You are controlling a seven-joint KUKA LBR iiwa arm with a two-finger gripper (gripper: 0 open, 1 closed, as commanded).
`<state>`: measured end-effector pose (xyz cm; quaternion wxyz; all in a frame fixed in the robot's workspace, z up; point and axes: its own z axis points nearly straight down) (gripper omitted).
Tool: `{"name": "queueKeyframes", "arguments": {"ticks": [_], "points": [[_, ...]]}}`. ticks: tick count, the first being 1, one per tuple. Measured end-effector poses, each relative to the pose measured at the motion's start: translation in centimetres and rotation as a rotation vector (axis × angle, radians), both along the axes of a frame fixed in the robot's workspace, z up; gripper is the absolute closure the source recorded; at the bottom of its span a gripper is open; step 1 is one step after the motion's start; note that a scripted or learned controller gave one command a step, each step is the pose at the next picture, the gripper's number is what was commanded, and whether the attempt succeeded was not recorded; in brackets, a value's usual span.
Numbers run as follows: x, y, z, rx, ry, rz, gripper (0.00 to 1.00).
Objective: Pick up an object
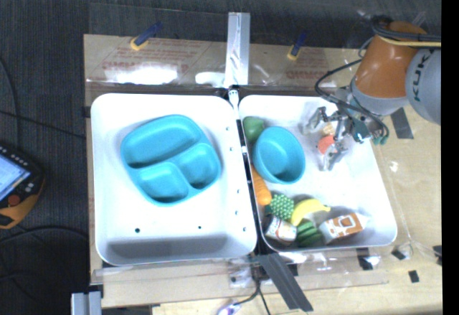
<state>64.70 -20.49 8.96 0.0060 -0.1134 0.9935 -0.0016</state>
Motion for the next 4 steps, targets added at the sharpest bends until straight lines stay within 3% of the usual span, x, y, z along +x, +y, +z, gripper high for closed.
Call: {"name": "queueKeyframes", "arguments": {"ticks": [1, 2, 3, 4], "points": [[2.3, -1.7, 3.7, -0.001, 0.005, 0.22, 0.0], [2.5, -1.7, -0.1, -0.004, 0.003, 0.581, 0.0], [0.9, -1.4, 1.5, -0.001, 0.006, 0.884, 0.0], [0.0, 0.5, 0.0, -0.007, 0.002, 0.786, 0.0]]}}
